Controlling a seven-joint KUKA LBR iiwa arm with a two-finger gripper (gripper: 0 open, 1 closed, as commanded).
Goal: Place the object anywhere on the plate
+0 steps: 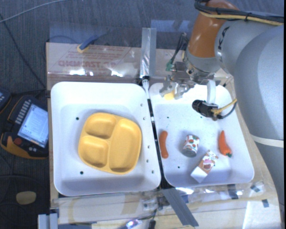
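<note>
Two bins: yellow plate (110,142) in left bin (62,128); gripper (174,90) at right bin (238,171) back, over yellow item (168,96); grip state can't tell. Sausage (164,143), can (191,144), carton (204,166), carrot (223,143) nr front.

The grey arm (257,56) reaches in from the right, its orange band (207,27) above the wrist, the hand (174,90) lowered at the right bin's (238,142) far-left corner.
</note>
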